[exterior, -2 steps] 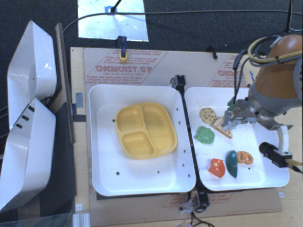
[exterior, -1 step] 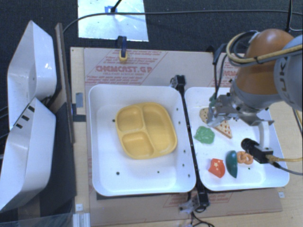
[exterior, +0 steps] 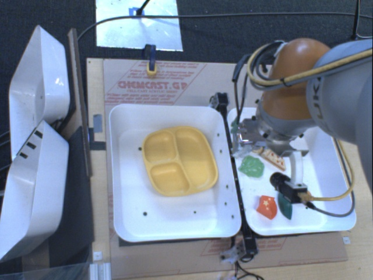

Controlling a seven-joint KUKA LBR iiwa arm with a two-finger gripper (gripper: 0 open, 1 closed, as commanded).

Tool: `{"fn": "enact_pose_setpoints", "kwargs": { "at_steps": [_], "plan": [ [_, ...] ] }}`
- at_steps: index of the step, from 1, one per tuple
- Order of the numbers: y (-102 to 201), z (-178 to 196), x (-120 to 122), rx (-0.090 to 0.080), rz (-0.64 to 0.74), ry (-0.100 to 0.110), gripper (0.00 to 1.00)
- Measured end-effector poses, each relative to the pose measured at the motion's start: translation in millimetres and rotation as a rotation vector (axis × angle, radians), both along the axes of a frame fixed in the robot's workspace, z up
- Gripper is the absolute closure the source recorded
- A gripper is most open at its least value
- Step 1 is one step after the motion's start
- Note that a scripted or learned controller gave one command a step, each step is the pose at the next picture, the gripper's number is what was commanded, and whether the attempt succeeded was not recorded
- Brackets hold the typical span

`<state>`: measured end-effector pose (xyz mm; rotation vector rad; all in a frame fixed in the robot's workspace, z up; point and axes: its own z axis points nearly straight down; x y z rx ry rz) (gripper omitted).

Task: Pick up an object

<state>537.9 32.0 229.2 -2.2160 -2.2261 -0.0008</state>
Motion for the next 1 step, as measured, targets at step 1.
{"fn": "enact_pose_setpoints", "kwargs": {
  "at_steps": [1],
  "plan": [
    [49.2, 8.3, -2.8, 0.000, 0.000, -0.001, 1.00]
  ]
}}
